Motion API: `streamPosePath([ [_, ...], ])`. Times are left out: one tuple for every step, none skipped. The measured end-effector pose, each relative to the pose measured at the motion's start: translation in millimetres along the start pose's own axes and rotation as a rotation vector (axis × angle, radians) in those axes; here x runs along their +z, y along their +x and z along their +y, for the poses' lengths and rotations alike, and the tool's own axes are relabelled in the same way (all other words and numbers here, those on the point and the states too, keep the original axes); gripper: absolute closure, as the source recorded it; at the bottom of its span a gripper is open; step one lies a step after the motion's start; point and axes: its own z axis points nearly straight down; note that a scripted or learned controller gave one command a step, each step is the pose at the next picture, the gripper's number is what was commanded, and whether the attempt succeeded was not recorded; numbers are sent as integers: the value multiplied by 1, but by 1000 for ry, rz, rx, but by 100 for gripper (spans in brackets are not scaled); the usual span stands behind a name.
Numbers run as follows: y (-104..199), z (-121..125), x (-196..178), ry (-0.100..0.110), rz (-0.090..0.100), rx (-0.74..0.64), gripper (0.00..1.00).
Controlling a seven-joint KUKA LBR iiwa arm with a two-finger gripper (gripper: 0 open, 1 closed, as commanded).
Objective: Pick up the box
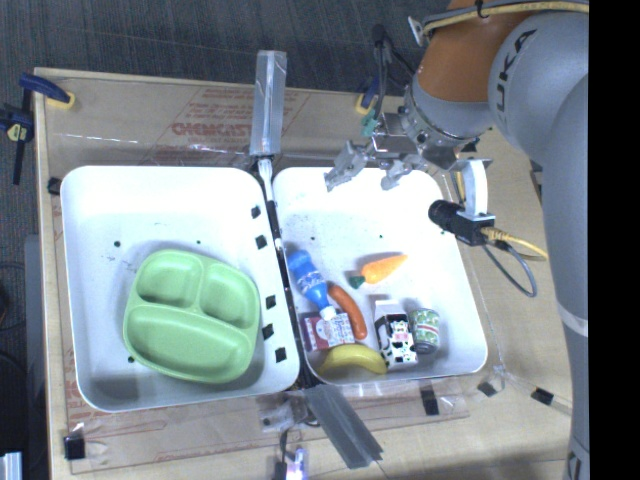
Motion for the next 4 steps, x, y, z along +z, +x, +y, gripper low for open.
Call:
streamPosePath([
  [26, -92, 78, 1, 0, -38, 0],
  [-11, -84, 176, 0, 1, -158, 0],
  [-11, -83, 166, 0, -1, -164, 100],
  [51, -8, 54, -3, 0, -277, 100],
])
